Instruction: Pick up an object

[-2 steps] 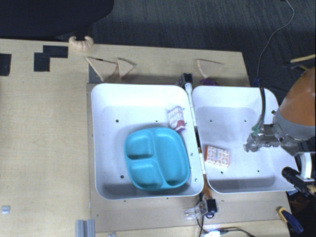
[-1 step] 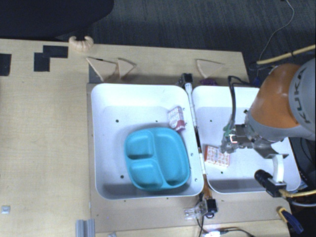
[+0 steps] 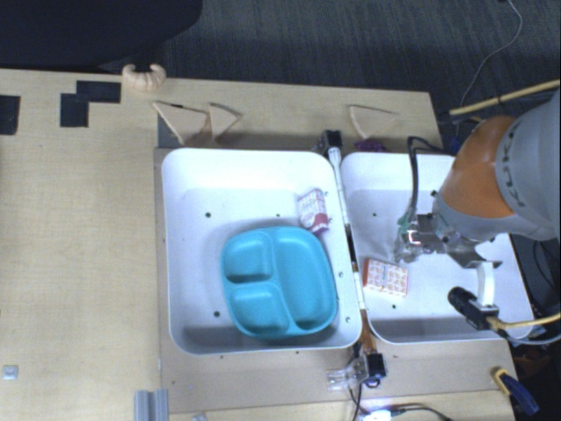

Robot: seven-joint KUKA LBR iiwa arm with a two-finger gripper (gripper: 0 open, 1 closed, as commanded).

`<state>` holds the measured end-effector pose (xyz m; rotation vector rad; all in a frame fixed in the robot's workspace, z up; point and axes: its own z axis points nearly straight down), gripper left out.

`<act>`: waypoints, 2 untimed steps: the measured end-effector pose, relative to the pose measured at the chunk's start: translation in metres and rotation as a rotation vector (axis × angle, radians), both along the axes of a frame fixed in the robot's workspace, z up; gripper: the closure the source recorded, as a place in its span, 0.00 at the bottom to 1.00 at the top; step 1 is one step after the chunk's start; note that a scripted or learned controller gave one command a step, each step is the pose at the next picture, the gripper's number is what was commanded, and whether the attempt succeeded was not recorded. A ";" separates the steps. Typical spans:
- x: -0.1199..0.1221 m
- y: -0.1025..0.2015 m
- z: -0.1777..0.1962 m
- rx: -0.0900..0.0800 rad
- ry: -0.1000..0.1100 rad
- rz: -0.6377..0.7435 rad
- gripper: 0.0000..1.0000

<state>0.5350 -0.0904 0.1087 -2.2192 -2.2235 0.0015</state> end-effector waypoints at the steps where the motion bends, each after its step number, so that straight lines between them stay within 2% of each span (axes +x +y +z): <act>1: 0.050 -0.073 -0.015 -0.001 -0.004 0.001 1.00; 2: 0.022 0.028 0.077 0.002 -0.005 0.005 1.00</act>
